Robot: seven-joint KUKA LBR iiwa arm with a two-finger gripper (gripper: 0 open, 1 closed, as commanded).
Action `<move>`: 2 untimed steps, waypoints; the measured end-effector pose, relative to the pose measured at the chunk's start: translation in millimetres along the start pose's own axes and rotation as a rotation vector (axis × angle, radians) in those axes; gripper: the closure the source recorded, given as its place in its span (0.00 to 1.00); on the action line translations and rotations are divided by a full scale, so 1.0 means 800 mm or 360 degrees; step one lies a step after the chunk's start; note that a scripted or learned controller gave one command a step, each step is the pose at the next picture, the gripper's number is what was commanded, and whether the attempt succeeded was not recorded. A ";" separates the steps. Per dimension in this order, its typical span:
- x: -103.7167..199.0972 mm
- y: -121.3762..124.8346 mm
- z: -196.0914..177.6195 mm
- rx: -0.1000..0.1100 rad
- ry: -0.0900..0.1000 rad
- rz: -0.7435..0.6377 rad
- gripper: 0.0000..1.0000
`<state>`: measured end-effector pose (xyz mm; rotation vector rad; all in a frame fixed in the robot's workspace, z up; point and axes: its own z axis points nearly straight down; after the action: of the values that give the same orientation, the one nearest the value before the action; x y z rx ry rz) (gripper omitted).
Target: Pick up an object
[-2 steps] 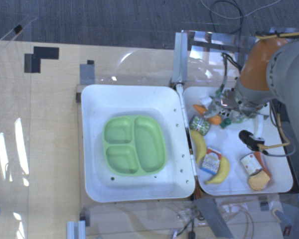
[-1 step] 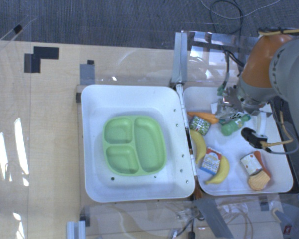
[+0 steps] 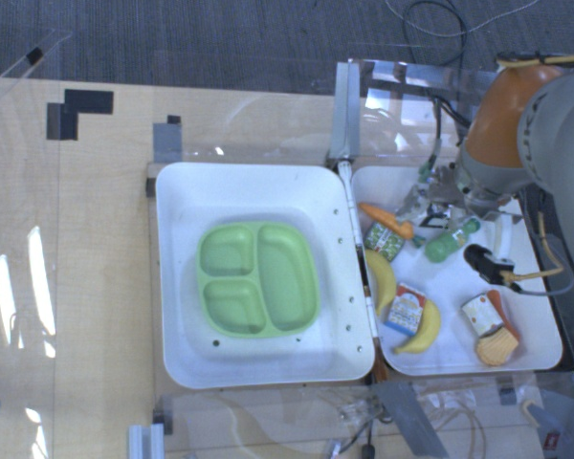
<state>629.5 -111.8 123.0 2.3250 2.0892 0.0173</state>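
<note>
Jaws cannot be made out; the gripper (image 3: 438, 202) sits low in the right bin (image 3: 545, 352), over a green bottle (image 3: 450, 244) and just beside a carrot (image 3: 387, 220). Left bin (image 3: 172, 256) holds a green tray (image 3: 258, 278). Two bananas (image 3: 383, 280) flank a small carton (image 3: 405, 312).

The arm (image 3: 536, 113) hides the right bin's (image 3: 545, 352) far corner.

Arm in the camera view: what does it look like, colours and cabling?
The arm has rounded grey housings with an orange band above the wrist. The gripper end is dark metal hardware with thin black cables running into it. No markings are legible.
</note>
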 end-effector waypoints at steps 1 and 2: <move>-0.043 0.006 0.019 -0.0054 0.0006 0.0015 0.00; -0.044 0.005 0.020 -0.0051 0.0005 0.0015 0.00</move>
<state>629.9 -147.3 107.0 2.3182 2.0630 0.0542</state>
